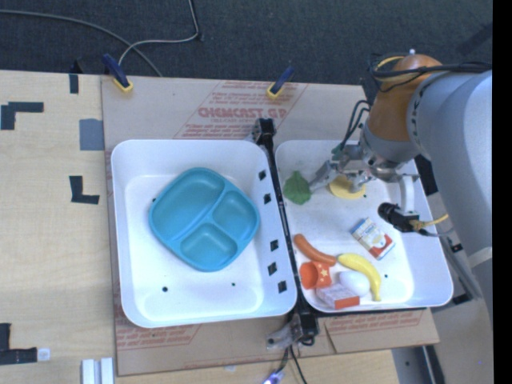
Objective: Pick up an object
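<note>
1. Two shallow white bins [128,214] sit on a cardboard-covered bench; the printing on the cardboard is too blurred to be read.
2. A small yellow disc [350,189], judged light, stiff and flat, lies directly under the claw [349,174]; its edges are best pinched.
3. Whether the claw is released or clenched cannot be told.
4. A green piece [297,188] lies to its left; a labelled carton [372,238], illegible, below it.

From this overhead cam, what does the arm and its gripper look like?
Bulky grey rounded arm link with an orange band above the wrist. Thin dark cables loop beside the band. Small metallic two-finger gripper below; a black fitting with a yellow-tipped lead hangs nearby.
</note>
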